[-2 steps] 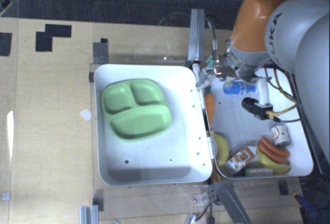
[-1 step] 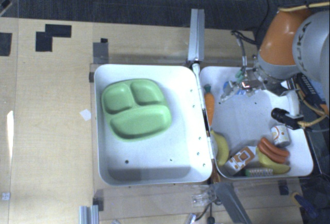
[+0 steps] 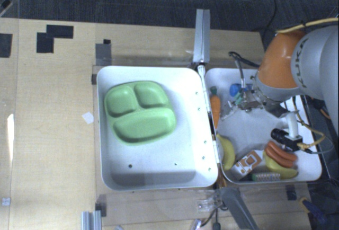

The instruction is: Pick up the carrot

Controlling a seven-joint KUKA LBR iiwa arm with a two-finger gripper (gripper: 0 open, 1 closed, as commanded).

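Note:
The carrot (image 3: 215,110) is a short orange piece with a green top end. It lies lengthwise against the left wall of the right bin (image 3: 312,170), in its upper half. My gripper (image 3: 238,104) hangs over the upper middle of that bin, a little to the right of the carrot and apart from it. Nothing shows between its tips. The grey arm with its orange band (image 3: 280,64) reaches in from the right and covers the bin's upper right corner.
A small blue object (image 3: 234,88) sits just above the gripper. A banana (image 3: 228,152), a small printed box (image 3: 247,163), a red-orange sausage (image 3: 280,152) and a yellow piece (image 3: 280,171) lie along the right bin's front. The left bin (image 3: 159,176) holds a green divided plate (image 3: 140,112).

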